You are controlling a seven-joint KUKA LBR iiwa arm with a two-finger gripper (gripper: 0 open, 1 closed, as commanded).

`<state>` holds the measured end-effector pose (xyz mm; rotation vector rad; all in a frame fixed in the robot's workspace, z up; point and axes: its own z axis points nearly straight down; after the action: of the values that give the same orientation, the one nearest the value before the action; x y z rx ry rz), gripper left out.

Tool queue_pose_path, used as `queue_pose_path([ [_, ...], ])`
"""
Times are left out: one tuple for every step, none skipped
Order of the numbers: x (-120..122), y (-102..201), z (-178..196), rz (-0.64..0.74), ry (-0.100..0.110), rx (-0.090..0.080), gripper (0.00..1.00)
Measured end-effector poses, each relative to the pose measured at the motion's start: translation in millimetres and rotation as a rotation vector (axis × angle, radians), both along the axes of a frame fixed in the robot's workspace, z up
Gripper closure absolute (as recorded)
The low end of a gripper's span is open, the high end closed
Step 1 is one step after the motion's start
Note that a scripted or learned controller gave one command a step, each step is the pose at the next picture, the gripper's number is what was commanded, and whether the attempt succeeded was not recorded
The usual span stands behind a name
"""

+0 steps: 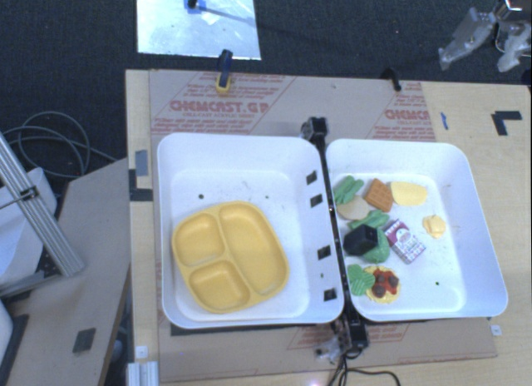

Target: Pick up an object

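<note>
The gripper [490,39] is hanging high at the worktop's far right corner, well apart from the bins, carrying nothing; how wide it is set I cannot tell. The toy food pieces [378,226] are all sitting in the right bin [478,210], so picking is not yet begun.

We see the silver two-finger gripper [486,37] up top right, well clear of the right white bin [474,185] of small toy food pieces [384,230] down-left of its jaws.
</note>
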<state>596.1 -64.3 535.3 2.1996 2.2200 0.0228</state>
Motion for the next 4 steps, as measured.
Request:
queue_pose_path([
  [37, 73, 0, 0.003, 0.017, 0.003, 0.0],
  [73, 151, 0, 0.002, 0.016, 0.003, 0.0],
  [72, 146, 12, -0.001, 0.016, 0.002, 1.0],
  [73, 146, 23, 0.004, 0.012, 0.002, 1.0],
])
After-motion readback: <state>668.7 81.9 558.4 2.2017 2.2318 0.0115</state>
